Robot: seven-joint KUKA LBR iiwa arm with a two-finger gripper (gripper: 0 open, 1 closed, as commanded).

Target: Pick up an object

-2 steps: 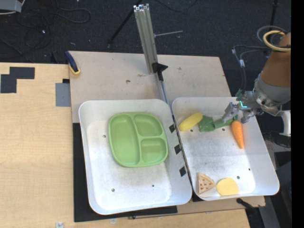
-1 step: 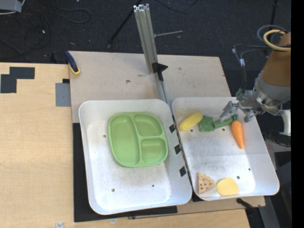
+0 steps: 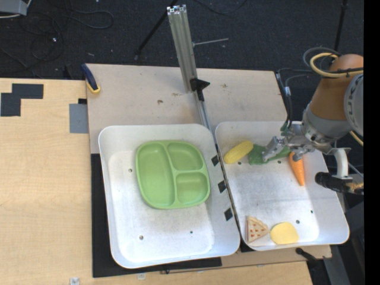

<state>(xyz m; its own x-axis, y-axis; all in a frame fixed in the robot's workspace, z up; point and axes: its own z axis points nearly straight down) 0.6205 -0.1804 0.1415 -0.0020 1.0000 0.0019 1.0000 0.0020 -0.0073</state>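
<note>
The right bin holds a yellow corn cob with a green husk end at its far left. An orange carrot lies at the far right of the bin. A pizza slice and a round yellow piece rest near the front edge. My gripper hangs low over the far part of this bin, right beside the corn's green husk end and just left of the carrot. From this angle it is unclear whether it touches the husk.
The left bin carries a green divided plate. A metal post rises behind the bins, and black clips sit on the wall between them. A wooden surface lies to the left.
</note>
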